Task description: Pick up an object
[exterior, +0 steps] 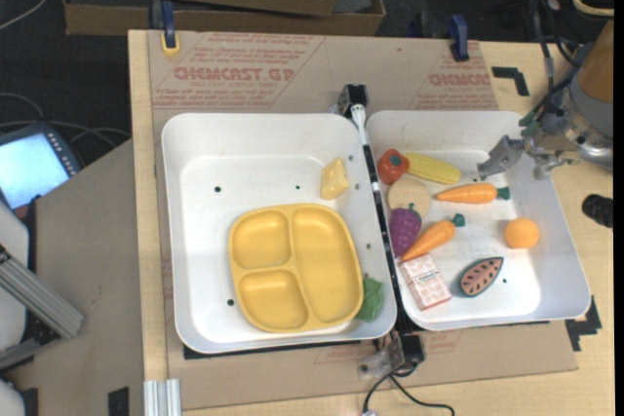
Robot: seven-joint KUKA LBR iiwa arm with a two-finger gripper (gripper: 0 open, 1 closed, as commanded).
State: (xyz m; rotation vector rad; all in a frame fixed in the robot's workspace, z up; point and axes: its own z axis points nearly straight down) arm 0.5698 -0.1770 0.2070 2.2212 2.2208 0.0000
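Note:
The right bin point(546, 292) holds several toy foods: a red tomato point(393, 166), a yellow corn cob point(432, 169), a carrot point(468, 194), a second carrot point(429, 239), purple grapes point(405, 227), an orange point(522, 233), a watermelon slice point(480, 276) and a red-and-white box point(424, 284). My gripper point(517, 161) hangs over that bin's upper right, just above and right of the first carrot. Its fingers stand open with nothing between them.
The left bin point(195, 161) carries a yellow divided plate point(295, 266), a pale cheese wedge point(334, 178) and a green leafy piece point(372, 299) at the plate's lower right. Blue clamps point(458, 39) hold the board at the back.

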